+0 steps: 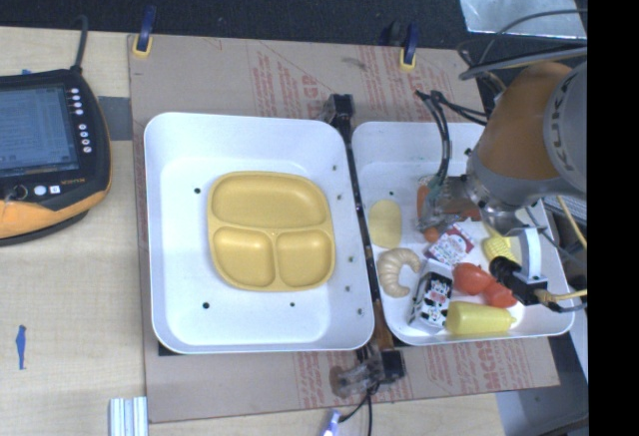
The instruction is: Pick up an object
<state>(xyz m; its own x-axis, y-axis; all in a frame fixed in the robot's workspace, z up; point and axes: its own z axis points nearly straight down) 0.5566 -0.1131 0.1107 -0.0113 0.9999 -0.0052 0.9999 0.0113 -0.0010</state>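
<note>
The right bin (399, 153) holds several small toys: a pale yellow piece (384, 222), a beige croissant shape (397, 269), a black and white cow-patterned carton (432, 296), a red and white packet (451, 246), a red piece (475, 279), a yellow corn-like piece (481, 318) and a small yellow piece (499, 248). My gripper (435, 210) reaches down into the middle of this bin from the right, just above the red and white packet, with an orange bit beside it. The arm's wrist covers the fingertips.
The left bin (180, 304) carries a yellow divided plate (271, 228). A tablet-like pendant (45, 150) lies on the bench at the far left. Cables run above the right bin near the arm. Clamps hold the cardboard mat at its far edge.
</note>
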